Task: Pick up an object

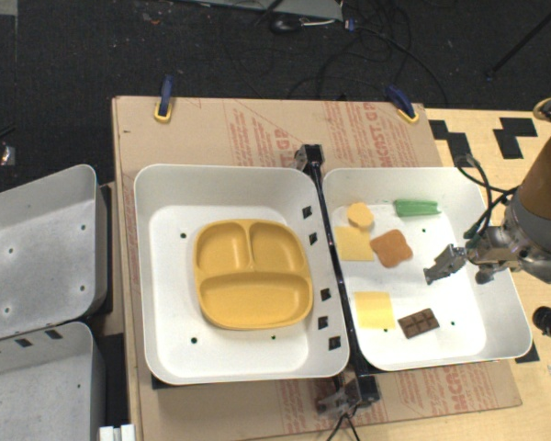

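Observation:
The right bin (496, 338) holds several toy food pieces. A green pod (416, 208) lies at the back, with a small orange round piece (360, 215) to its left. A pale yellow square (352, 244) and a brown slice (391, 247) lie side by side in the middle. Near the front sit a yellow square (375, 310) and a dark chocolate bar (418, 322). My gripper (461, 270) hovers over the right half of this bin, right of the brown slice, open with nothing between its fingers.
The left bin (165, 209) holds a yellow divided plate (253, 274). A black divider (329, 265) runs between the bins. Two more white trays (37, 237) lie off the bench at the left. Clamps (165, 108) hold the board's back edge.

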Controlling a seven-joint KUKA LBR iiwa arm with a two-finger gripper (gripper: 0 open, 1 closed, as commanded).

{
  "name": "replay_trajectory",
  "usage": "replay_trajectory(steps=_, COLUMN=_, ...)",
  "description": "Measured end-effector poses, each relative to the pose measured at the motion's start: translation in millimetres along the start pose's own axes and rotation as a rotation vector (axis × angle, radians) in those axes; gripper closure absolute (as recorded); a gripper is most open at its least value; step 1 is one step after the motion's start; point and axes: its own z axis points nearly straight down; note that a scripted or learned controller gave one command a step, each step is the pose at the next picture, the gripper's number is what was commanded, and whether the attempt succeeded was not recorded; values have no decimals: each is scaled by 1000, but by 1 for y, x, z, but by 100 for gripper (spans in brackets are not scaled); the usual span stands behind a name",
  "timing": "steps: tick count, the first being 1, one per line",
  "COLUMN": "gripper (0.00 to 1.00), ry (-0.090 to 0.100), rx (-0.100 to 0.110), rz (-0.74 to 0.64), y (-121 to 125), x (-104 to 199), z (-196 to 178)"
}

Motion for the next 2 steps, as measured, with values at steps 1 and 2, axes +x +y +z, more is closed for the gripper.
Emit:
replay_trajectory(steps=1, gripper=0, ry=-3, rx=-11, rz=-4, y=3, x=0, z=-6)
replay_trajectory(steps=2, gripper=0, ry=-1, rx=-7, rz=-2, y=9, x=3, z=56)
